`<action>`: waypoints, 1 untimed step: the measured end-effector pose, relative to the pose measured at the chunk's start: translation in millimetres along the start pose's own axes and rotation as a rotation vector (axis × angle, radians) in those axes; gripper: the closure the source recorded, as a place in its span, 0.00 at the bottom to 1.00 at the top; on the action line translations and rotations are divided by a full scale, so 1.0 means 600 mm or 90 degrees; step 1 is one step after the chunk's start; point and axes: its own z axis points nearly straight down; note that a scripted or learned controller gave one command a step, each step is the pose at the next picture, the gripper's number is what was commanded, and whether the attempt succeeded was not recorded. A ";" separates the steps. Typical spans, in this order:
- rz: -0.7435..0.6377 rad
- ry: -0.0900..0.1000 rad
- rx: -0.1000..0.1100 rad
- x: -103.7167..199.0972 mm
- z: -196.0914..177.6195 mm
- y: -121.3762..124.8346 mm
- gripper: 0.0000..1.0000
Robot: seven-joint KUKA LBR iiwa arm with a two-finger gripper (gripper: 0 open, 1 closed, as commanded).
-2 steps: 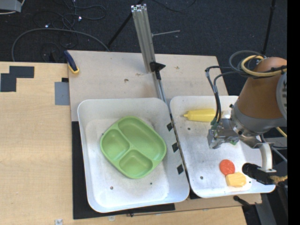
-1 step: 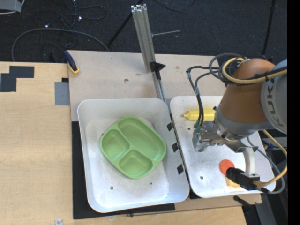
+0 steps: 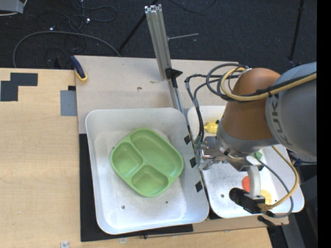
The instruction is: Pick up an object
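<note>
Arm [image 3: 253, 107] over right bin [image 3: 227, 203], gripper hidden beneath the wrist; grip state impossible to tell. Orange object [image 3: 247, 182] and yellow object [image 3: 210, 126] lying in that bin. Green tray [image 3: 146, 161] in left bin [image 3: 103, 138]. Nothing visibly lifted; pick pending.

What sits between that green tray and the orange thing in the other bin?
In the camera view, the bins' adjoining white walls and the arm's wrist lie between the green tray and orange object.

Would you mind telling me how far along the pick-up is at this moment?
Done: the arm has reached over the right bin. In hand: nothing visibly; its wrist hides what lies beneath. Left: the green tray lies untouched in the left bin, and the orange object rests in the right bin.
</note>
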 end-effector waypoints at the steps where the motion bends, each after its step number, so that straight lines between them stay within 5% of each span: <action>1: -0.001 0.000 0.000 0.093 0.012 -0.014 1.00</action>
